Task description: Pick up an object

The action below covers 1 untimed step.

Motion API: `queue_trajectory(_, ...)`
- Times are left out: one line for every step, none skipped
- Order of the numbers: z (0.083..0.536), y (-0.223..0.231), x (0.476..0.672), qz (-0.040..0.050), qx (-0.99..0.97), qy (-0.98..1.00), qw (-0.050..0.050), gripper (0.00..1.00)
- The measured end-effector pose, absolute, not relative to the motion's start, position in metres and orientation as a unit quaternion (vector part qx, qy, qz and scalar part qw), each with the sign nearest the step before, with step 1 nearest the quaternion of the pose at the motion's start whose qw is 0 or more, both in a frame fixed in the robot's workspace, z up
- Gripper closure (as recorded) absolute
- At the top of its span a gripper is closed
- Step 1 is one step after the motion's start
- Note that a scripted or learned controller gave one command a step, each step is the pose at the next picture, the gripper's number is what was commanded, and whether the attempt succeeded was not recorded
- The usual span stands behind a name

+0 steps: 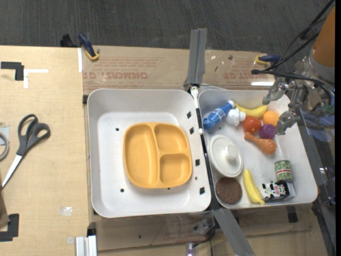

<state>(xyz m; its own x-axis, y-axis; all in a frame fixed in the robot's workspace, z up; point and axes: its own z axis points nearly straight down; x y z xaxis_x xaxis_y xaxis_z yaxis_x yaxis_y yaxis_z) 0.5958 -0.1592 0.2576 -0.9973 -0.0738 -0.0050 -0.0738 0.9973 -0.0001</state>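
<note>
Left bin [101, 159] holds yellow divided plate [158, 155]. Right bin [305, 159] crowded: white lid [226, 154], blue bottle [215, 117], bananas, orange ball [270, 117] (targets). Gripper [281, 106] hovers over the ball, fingers spread, holding nothing

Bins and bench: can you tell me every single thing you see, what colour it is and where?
divided plate: 1, yellow, left bin
bottle: 1, blue, right bin, back left
bananas: 2, yellow, one at back, one at front
orange ball: 1, orange, back
tomato: 1, red, beside the ball
drumstick: 1, orange-brown, middle
lid: 1, white, left side
round disc: 1, brown, front left
can: 1, green label, right
small box: 1, black and white, front right
scissors: 1, black handles, bench left
gripper: 1, grey, open, above right bin's back
</note>
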Motion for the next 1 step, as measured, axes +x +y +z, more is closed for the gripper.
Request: queue_trajectory(0.1189,-0.1627,0.5913,-0.0001,-0.072,0.997,0.002,0.00)
